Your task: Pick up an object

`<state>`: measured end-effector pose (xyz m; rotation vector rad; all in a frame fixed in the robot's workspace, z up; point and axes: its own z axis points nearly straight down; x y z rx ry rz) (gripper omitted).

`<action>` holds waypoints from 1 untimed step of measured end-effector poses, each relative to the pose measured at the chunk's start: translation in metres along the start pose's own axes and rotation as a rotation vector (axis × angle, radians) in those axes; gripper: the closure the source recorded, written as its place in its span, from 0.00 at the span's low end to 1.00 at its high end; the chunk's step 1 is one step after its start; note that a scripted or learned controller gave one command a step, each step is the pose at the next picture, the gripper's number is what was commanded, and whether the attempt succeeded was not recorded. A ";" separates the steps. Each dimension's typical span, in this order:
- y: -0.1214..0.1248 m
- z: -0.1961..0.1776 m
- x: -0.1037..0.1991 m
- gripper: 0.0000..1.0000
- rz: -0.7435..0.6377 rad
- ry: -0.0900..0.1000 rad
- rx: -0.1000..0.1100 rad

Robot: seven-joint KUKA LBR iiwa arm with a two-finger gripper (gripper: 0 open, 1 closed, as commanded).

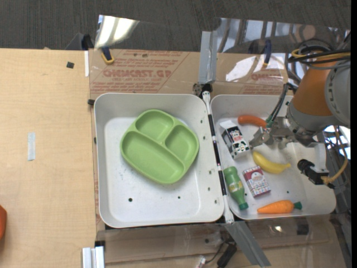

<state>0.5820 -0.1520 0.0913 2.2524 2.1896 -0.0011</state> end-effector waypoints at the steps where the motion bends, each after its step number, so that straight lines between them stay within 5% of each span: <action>1: -0.088 0.001 0.015 0.00 0.007 0.001 0.002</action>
